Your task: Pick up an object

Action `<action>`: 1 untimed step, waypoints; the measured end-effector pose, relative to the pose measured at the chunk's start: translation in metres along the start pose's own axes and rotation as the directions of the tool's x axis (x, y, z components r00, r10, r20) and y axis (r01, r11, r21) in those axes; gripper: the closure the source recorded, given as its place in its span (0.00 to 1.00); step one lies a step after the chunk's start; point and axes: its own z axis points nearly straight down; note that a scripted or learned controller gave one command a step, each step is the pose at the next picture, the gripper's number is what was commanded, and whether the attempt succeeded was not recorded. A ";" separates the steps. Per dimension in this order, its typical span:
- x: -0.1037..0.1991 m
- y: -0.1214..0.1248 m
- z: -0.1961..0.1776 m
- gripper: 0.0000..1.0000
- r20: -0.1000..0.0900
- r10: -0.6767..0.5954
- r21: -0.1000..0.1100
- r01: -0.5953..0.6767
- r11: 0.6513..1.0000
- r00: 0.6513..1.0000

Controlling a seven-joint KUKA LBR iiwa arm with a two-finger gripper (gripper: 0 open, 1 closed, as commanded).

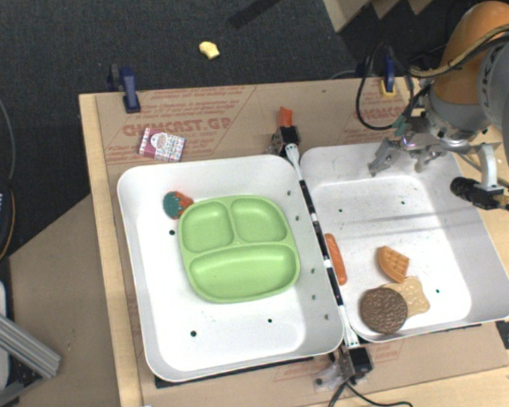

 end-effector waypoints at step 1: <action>0.053 -0.070 0.028 0.00 -0.011 0.001 0.022 0.000 1.000 1.000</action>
